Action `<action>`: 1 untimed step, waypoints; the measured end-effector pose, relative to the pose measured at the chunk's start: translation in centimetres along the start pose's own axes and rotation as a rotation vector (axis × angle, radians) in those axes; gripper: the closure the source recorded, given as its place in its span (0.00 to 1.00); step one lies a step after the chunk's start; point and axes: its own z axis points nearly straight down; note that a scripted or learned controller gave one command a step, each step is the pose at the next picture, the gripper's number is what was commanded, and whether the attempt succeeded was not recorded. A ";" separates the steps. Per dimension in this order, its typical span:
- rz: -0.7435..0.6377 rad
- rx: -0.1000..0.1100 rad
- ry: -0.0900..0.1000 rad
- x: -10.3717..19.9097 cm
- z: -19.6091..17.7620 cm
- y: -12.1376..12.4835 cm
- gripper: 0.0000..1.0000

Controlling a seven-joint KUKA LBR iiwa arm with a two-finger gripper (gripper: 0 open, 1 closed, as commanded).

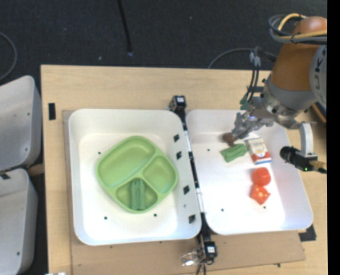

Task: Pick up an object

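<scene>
Small brown object [229, 137] just left-below gripper [242, 126], touching fingertips; grip state unclear, cannot tell. Green block [234, 152] below, red-white carton [258, 150] lower right, print unreadable. Two red pieces [261, 185] farther down. Open floor of right bin [227, 211] lower left.

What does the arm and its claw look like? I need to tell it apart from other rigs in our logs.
The arm has a bulky rounded body, orange on top and grey below, with looped cables at its top. The claw is a small grey metal assembly with thin wires running alongside.
</scene>
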 end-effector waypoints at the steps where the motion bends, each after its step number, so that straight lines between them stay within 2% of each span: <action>1: -0.001 0.002 0.002 5.5 1.0 1.3 1.00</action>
